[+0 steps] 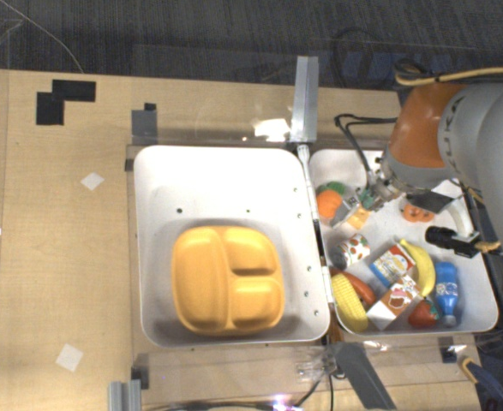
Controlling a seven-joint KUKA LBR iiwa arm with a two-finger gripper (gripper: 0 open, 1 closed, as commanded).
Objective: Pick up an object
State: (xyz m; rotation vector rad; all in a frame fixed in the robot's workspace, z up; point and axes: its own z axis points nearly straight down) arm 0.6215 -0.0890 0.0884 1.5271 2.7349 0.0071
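Hand (pixel 360 202) fingers' spread, too small to tell.

Bins (pixel 225 165) white. Divided tray (pixel 227 278) mustard yellow. Banana (pixel 420 265) yellow, corn (pixel 347 301) yellow, bottle (pixel 446 291) blue w/ red label. Round fruit (pixel 329 203) orange. Arm (pixel 482 135) grey, orange band. Bench (pixel 54 255) light wood, black marks.

I can read no words, numbers or brand names. The small cartons (pixel 392 268) in my right bin (pixel 482 315) carry printed labels, too blurred to make out.
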